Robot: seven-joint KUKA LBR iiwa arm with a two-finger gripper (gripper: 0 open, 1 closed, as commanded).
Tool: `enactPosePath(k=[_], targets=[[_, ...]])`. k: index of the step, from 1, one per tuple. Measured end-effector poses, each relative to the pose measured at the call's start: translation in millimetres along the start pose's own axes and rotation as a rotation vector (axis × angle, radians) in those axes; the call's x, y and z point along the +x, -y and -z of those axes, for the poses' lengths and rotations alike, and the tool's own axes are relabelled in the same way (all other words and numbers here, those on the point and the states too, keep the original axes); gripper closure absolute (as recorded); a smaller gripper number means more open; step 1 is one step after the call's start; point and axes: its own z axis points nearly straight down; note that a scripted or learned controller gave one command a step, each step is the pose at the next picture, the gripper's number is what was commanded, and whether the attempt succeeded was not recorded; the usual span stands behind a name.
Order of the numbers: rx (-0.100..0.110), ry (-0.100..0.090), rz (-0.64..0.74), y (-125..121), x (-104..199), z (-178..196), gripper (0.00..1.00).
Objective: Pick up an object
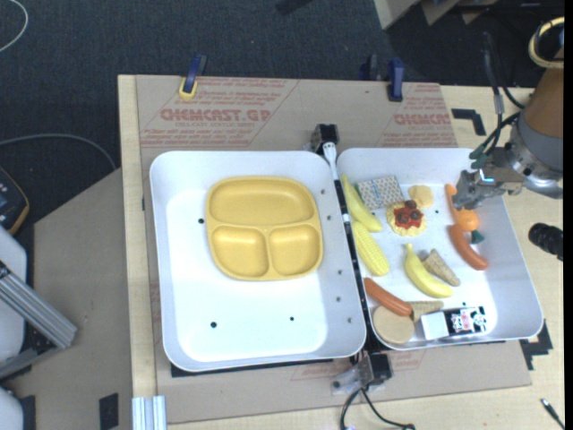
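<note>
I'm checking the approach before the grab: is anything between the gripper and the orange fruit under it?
Nothing visible does. The gripper hangs right over the orange fruit at the right bin's far side. The sausage lies beside it, nearer the camera, not above.

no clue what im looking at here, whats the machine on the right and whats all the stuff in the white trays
One camera looks down at a slant on a bench with two white bins. The machine at the right is a robot arm; its gripper hangs over the right bin, just above an orange. Whether it holds anything cannot be told. That bin has toy food: corn, a banana, hot dogs. The left bin holds a yellow plate with three compartments.
</note>
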Motion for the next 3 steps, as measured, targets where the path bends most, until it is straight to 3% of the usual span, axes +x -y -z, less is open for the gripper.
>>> enactPosePath(k=[3], targets=[[0.010,-0.006,0.004,60.4,146.1,-6.1,1.00]])
